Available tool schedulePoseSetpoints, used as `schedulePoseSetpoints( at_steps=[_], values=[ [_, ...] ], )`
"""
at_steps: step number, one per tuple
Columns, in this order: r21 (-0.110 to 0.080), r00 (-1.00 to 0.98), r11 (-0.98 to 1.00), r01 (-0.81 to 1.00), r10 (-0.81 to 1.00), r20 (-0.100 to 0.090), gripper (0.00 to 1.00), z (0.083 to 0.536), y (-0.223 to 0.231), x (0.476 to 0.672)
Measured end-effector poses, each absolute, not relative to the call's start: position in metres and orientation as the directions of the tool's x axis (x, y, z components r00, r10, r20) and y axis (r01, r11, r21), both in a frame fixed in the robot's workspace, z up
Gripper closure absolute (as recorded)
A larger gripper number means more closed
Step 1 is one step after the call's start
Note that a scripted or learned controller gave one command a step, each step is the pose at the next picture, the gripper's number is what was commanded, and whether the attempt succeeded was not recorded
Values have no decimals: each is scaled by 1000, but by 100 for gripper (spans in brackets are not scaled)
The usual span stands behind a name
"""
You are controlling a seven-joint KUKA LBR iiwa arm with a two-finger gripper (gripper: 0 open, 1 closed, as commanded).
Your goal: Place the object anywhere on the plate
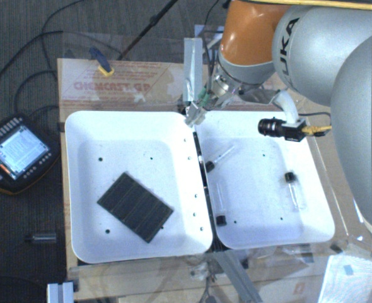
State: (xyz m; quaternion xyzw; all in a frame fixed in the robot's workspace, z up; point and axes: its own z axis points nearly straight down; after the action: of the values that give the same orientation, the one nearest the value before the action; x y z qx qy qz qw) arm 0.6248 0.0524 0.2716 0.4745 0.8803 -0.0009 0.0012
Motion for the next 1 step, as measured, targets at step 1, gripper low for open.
schedulePoseSetpoints(
  at_steps=[1],
  values=[
    [0,-498,498,867,867,-3,100,341,113,645]
  ],
)
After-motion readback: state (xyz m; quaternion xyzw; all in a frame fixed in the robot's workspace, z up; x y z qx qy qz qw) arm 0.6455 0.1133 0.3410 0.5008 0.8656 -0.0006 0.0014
